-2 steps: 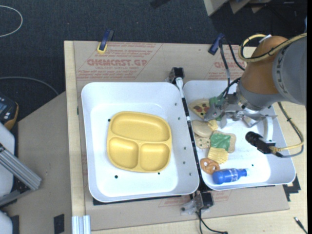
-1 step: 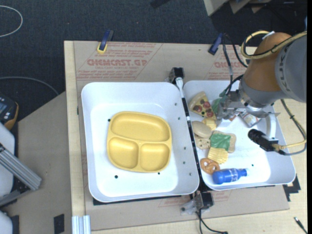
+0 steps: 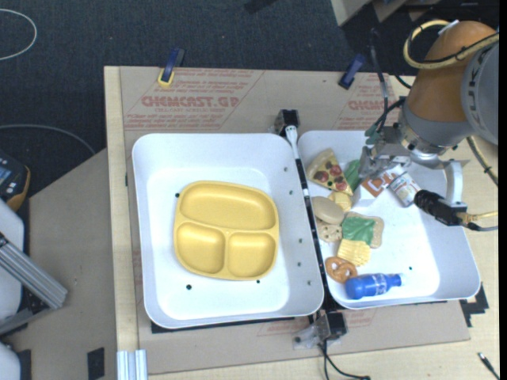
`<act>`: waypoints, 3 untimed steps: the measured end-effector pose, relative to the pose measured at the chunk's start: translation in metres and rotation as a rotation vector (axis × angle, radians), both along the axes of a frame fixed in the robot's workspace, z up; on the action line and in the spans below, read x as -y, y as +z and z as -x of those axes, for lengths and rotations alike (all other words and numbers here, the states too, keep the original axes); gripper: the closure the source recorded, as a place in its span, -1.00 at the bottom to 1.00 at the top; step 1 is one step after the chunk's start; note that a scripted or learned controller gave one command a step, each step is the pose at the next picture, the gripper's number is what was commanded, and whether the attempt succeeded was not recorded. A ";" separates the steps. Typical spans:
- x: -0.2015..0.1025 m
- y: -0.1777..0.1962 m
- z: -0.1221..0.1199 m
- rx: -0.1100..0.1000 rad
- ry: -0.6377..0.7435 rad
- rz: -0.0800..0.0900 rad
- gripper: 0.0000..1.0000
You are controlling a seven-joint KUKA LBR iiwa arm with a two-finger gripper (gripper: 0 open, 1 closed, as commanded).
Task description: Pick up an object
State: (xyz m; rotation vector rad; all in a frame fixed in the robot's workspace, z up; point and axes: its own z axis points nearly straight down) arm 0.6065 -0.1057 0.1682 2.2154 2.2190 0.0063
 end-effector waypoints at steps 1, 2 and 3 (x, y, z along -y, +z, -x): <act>0.000 0.054 -0.002 0.002 0.000 0.001 1.00; -0.048 0.048 0.000 -0.009 0.004 -0.004 1.00; -0.090 0.054 0.012 -0.011 0.003 -0.004 1.00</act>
